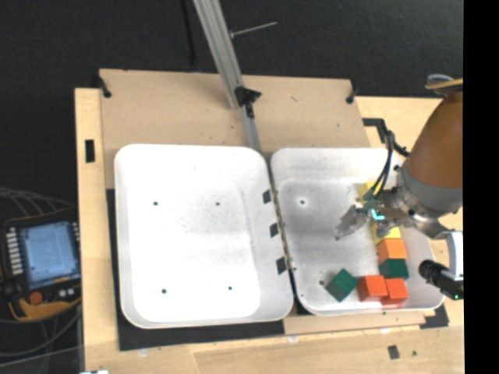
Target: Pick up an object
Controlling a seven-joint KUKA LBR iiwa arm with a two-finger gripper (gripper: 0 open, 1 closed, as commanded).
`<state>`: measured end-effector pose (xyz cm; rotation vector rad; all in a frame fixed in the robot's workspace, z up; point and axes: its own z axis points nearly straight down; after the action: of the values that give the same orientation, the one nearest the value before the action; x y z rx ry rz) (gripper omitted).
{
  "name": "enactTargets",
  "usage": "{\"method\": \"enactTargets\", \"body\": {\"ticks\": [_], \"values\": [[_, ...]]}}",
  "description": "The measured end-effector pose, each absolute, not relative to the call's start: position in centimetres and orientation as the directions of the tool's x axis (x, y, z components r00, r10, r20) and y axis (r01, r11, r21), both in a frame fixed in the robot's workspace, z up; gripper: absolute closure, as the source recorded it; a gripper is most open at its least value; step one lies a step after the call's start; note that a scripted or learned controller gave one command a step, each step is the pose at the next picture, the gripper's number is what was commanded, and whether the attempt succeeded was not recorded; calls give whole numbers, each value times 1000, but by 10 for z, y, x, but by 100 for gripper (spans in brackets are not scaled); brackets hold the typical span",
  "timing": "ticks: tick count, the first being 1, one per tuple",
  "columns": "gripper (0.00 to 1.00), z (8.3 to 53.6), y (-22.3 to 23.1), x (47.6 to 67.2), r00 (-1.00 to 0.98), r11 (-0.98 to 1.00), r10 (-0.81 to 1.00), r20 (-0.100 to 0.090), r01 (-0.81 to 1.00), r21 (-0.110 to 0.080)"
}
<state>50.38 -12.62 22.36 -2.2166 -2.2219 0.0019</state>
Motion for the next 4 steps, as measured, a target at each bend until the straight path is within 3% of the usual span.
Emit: {"method": "enactTargets", "body": {"ticks": [1,2,4], "values": [[0,225,-127,505,2,-2,1000,0,1000,2],[0,178,-137,501,2,-2,1000,-1,1000,-4],[0,97,-144,510,2,-2,1000,-3,1000,2]]}}
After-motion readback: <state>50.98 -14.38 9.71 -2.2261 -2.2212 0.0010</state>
